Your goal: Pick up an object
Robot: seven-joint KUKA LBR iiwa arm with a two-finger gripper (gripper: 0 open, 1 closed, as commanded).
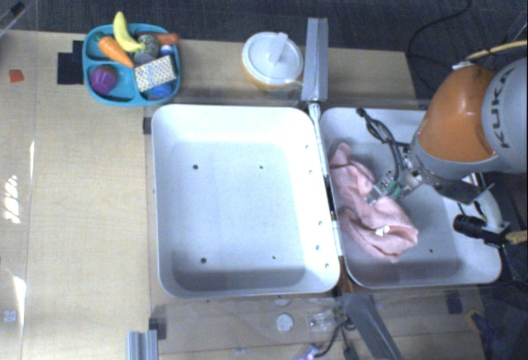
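Note:
A crumpled pink cloth lies in the left half of the right bin. My gripper reaches down from the grey and orange arm at the right and sits on the cloth's upper right part, touching it. The arm's body hides much of the wrist, and the fingertips blend into the folds of the cloth.
The left bin sits beside it, separated by a metal divider. Behind the bins stand a blue tray of toy food and a white lidded cup. Cables run along the right bin's far side.

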